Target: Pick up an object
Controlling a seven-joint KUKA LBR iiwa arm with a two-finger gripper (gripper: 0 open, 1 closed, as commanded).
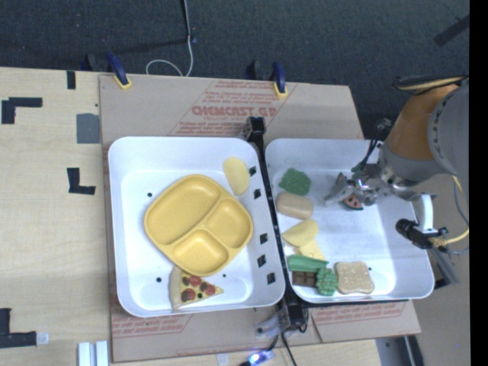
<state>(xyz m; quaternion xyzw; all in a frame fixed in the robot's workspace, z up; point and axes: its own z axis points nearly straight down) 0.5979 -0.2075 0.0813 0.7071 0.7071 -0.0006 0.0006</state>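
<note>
My gripper [352,191] hangs low over the upper right part of the right bin [381,239], at the end of the grey arm with its orange band [415,128]. Its fingers [334,193] look spread apart, so it is open. A small dark brown and red object [353,201] lies right under it, between the fingertips, resting on the bin floor. To its left lie a green leafy piece [294,181], a beige roll [294,205] and a yellow wedge [300,233].
A slice of toast [354,277], a broccoli floret [327,281], a green piece [306,263] and a brown block [303,278] crowd the right bin's front. The left bin [126,204] holds a yellow divided plate [200,223], a pizza slice [191,288] and a pale yellow piece [237,175].
</note>
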